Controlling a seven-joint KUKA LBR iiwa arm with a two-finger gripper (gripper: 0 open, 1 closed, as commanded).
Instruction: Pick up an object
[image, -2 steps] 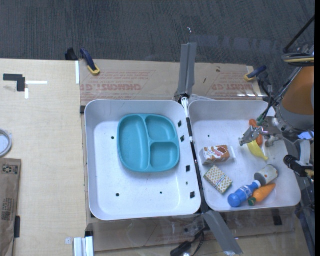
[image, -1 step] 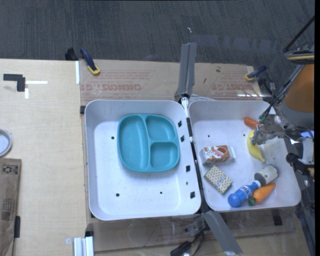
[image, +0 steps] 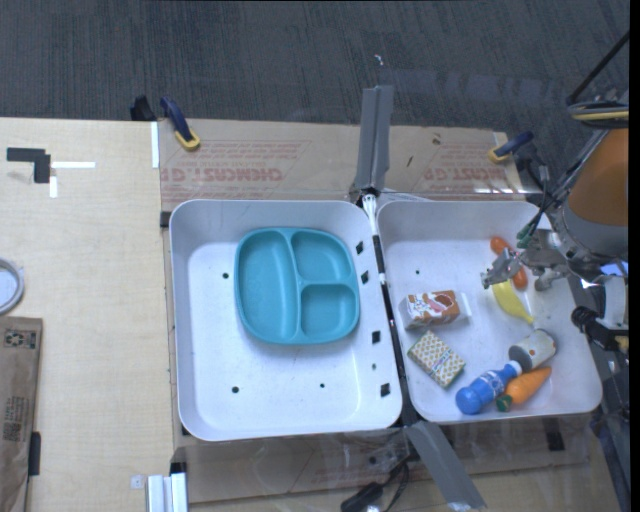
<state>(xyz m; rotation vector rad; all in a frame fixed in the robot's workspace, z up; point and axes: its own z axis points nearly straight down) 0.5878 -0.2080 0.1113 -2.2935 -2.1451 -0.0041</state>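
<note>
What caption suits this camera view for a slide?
KUKA arm's gripper hovers over the right bin near a banana; a teal divided plate sits in the left bin.

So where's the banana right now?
The banana lies in the right bin, near its right side, just below the gripper and above the carrot.

Dark grey carpet floor (image: 250, 55), pale wooden bench (image: 80, 280) (blue clamps (image: 178, 122)), brown cardboard (image: 280, 165)

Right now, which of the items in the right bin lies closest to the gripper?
The yellow banana, just below the gripper. The snack box, checkered packet, blue bottle and carrot lie farther left or lower.
</note>
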